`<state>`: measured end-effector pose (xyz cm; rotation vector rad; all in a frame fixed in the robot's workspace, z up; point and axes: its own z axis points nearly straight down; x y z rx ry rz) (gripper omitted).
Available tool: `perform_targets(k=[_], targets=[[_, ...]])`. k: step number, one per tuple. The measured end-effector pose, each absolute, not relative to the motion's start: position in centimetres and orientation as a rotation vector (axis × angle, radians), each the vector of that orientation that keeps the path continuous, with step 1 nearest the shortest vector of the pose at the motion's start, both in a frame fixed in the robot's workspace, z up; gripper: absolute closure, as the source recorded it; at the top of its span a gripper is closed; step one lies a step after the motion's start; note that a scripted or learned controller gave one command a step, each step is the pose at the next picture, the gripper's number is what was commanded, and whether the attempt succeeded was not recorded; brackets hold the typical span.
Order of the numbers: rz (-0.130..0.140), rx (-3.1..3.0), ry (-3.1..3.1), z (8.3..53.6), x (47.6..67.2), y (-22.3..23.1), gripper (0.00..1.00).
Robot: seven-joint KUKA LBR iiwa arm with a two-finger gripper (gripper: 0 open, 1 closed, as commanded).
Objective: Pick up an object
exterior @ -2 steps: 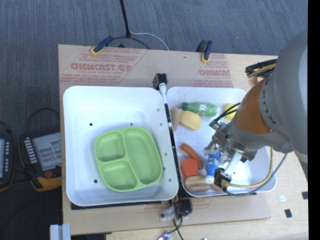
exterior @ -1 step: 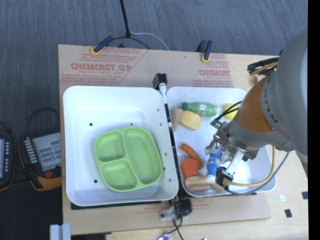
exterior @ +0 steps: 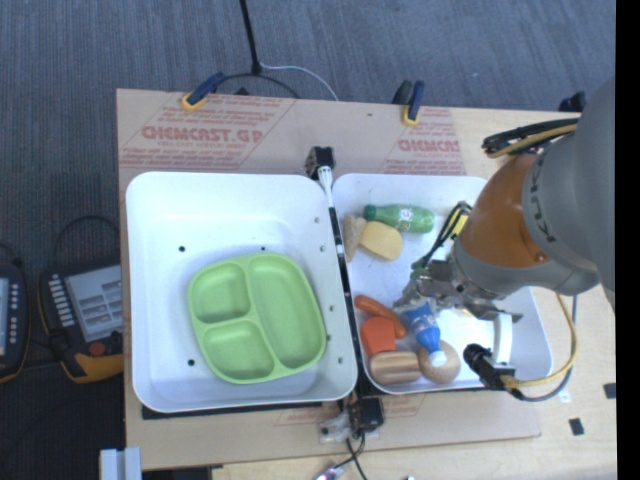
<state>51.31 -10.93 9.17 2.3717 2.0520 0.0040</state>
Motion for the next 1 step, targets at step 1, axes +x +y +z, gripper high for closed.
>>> perform_targets(k=[1], targets=[[-0.001,2.5,1.902,21.35,54.17,-4.4,1.0]])
